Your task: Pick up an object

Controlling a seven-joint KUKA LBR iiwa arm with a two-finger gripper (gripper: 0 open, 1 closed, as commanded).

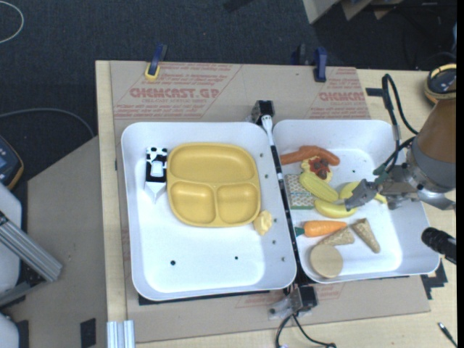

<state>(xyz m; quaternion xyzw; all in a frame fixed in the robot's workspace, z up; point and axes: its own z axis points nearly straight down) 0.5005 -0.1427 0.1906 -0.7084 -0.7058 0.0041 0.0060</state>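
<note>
Down at the lower right of the frame, the right bin (pixel 406 263) carries the pile: a round tan disc (pixel 325 260) nearest the front edge, a tan wedge (pixel 366 235) beside it, and an orange carrot (pixel 324 228) just above those. Further up sit the bananas (pixel 328 196), one lying across the other, then a red sausage (pixel 310 154) toward the back wall. The gripper (pixel 360 196) reaches in from the right side, low over the banana cluster and right at the end of one; whether it is clenched or released I cannot tell from this angle, and nothing shows as lifted. My read: this is the approach, with the grasp itself not yet made. The next move calls for settling squarely over a single banana without nudging its neighbour. Over in the left bin (pixel 210 267) a yellow divided plate (pixel 214 182) fills the middle, with a small black-and-white object (pixel 156 167) at its left edge and a pale yellow lump (pixel 262 222) at its lower right corner.
</note>
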